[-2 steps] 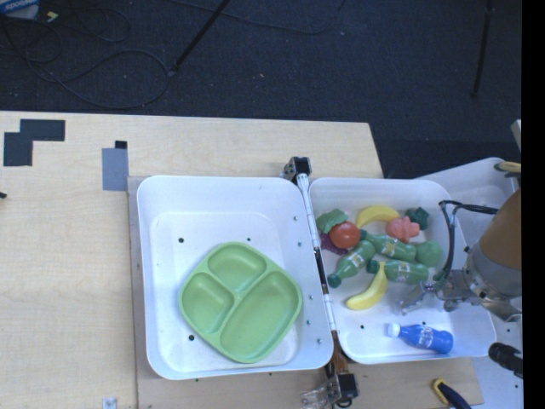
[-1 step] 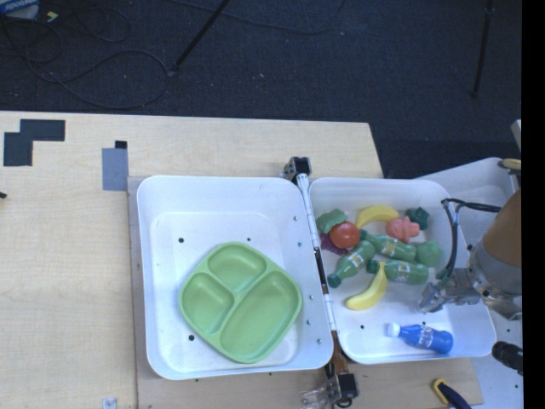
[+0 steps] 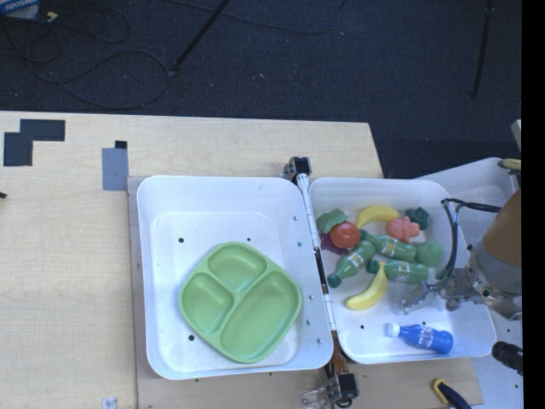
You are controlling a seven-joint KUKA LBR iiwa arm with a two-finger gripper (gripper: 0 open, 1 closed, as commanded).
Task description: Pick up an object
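Tool (image 3: 423, 296) over right bin (image 3: 460, 348) | fingers indistinct | arm cropped at edge

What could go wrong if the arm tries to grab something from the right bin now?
1. The toys are heaped: the green bottles, tomato and bananas touch or overlap, so a grab there may catch two things or slip off.
2. The gripper sits beside the pile's edge, so it may nudge items aside.
3. The blue bottle lies on its side alone; probably easier, but it could roll.
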